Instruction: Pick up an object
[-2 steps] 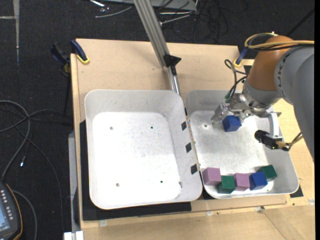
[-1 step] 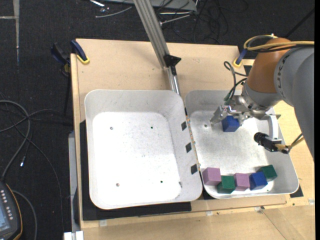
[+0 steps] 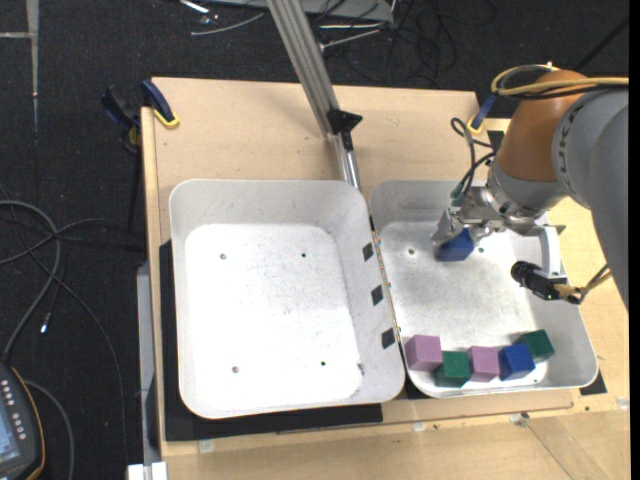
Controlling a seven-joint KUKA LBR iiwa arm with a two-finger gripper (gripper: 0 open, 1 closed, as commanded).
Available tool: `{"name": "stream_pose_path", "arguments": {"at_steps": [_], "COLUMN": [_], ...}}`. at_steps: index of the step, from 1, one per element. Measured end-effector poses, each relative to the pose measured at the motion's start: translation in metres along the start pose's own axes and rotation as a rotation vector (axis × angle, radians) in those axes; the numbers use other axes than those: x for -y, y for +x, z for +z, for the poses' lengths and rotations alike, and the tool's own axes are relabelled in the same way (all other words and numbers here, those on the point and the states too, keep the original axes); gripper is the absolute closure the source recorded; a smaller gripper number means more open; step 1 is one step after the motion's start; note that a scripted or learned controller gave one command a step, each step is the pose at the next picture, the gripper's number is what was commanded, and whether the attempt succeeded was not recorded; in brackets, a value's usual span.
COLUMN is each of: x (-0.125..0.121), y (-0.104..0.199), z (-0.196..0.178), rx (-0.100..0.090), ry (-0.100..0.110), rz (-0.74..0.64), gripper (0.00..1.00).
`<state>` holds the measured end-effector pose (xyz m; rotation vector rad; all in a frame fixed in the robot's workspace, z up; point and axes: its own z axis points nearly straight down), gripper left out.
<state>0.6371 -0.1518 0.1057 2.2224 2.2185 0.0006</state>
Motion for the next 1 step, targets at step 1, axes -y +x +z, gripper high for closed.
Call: {"name": "stream_pose_path", "arguments": {"at_steps": [1], "x": [-0.0356], "y": [0.0490], "z": [-0.0858], "rx": [-0.001], "ry": [-0.009], "rz": [-0.010], "gripper": [1.00]}}
